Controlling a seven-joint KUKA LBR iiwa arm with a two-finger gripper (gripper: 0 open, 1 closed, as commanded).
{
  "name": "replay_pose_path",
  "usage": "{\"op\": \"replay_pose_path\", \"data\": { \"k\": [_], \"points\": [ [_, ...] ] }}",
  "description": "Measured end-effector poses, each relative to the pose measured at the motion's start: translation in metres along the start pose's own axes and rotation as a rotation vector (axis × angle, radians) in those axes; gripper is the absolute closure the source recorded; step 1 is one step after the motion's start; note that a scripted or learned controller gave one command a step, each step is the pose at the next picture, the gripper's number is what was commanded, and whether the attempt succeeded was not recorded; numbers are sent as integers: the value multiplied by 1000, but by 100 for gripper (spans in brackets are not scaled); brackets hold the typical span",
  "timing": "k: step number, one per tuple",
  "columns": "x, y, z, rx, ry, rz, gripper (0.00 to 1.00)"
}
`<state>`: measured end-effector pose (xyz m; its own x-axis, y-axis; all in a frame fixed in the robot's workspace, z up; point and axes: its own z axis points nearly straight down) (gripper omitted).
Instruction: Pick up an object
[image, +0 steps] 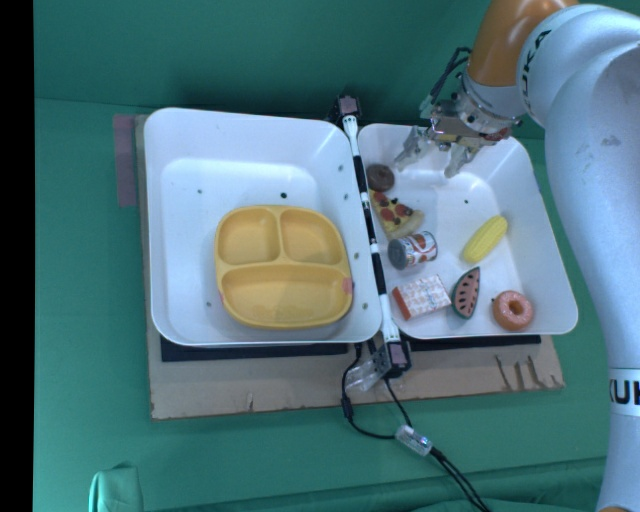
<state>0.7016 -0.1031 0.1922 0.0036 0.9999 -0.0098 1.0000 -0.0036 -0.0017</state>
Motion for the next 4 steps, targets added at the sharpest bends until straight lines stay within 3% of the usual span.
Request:
{"op": "replay_pose_path", "data": {
  "k": [1, 2, 3, 4],
  "points": [
    [6, 2, -14, -4, 18, 2, 100],
    [4, 2, -14, -4, 14, 3, 0],
    [7, 0, 0, 0, 9, 0, 0],
    [13, 2, -14, -3, 25, 2, 100]
  ]
}}
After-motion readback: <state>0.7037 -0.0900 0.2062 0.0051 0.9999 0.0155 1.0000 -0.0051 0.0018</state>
